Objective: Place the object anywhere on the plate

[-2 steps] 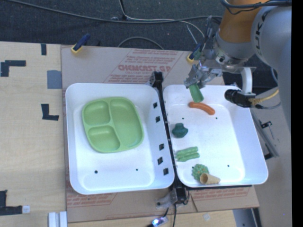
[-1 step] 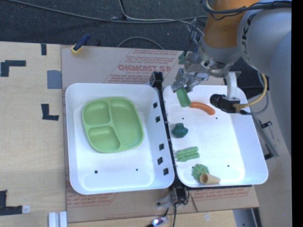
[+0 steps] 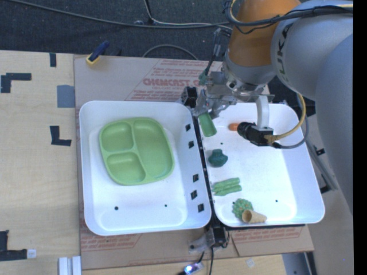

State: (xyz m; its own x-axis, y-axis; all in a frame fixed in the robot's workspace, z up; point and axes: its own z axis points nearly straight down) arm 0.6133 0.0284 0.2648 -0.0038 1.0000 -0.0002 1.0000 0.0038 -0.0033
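Item 1: a green divided plate [image 3: 136, 150] with three compartments is seen in the left white bin [image 3: 92, 211], toward that bin's upper half, left of frame centre.

Item 2: the gripper [image 3: 205, 114] is found at upper centre of the frame, over the seam between the two bins, below the orange band [image 3: 258, 24] of the grey arm [image 3: 327, 56]. A light green cylindrical object [image 3: 207, 125] is seen just under the fingers, tilted, its upper end between them; the fingers appear closed on it. It hangs above the left edge of the right white bin [image 3: 298, 211], well apart from the plate.

Item 3: in the right bin, a small orange piece [image 3: 233, 127] is noted beside a black fitting [image 3: 255, 134] on the arm's cable.

Item 4: a dark teal lump [image 3: 217, 158] is placed below the gripper, near the bin's left wall.

Item 5: a green bean-like piece [image 3: 226, 186] lies lower still.

Item 6: a green leafy item [image 3: 242, 206] is touching a tan cone [image 3: 254, 216] at lower centre-right.

Item 7: the bins are borne on a cardboard sheet [image 3: 137, 79] with red print.
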